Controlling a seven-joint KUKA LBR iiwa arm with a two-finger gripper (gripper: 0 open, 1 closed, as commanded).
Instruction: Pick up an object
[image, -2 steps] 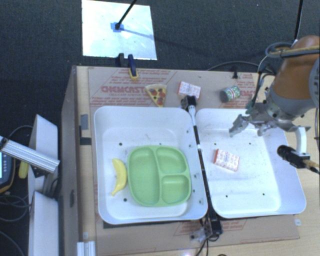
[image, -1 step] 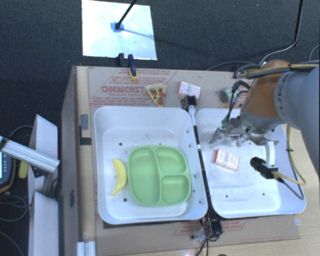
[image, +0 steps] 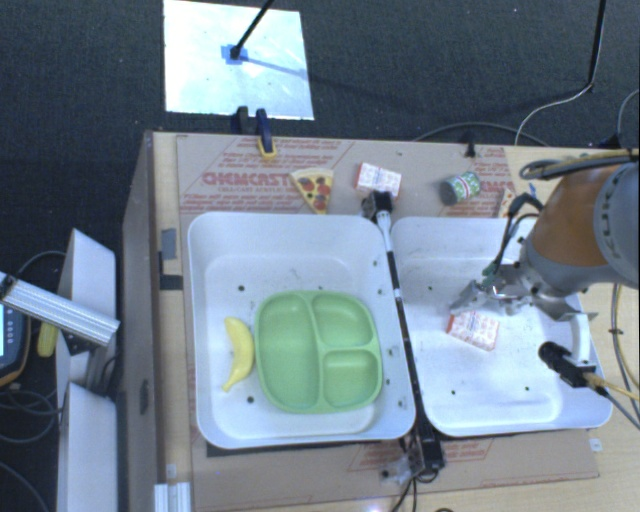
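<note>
I am reaching in from the right, my gripper (image: 482, 298) hanging low over the right bin (image: 520, 410). Its metal fingers are pointing left, and I cannot tell whether they are spread or closed. A small red and white packet (image: 473, 329) is lying flat on the floor of that bin, just near-left of my fingertips; whether they are touching it I cannot tell, and nothing is showing between them.

The left bin (image: 215, 300) is holding a green tray (image: 318, 350) with three compartments, and a banana (image: 238, 351) is lying just beside the tray's left edge. The two bins are sitting edge to edge on a brown board (image: 250, 175) printed with red lettering.

On the far strip of the board, a toy pizza slice (image: 314, 189) is lying behind the left bin, a small white box (image: 378, 179) is sitting near the seam between the bins, and a little can (image: 461, 187) is lying on its side behind the right bin. A blue clamp (image: 263, 133) is gripping the board's far edge.

The floor around the bench is dark carpet (image: 80, 90), with a shiny metal plate (image: 238, 60) lying beyond the board. Cables (image: 560, 100) are trailing across the carpet at far right, and pale equipment (image: 80, 330) is standing at the left.
</note>
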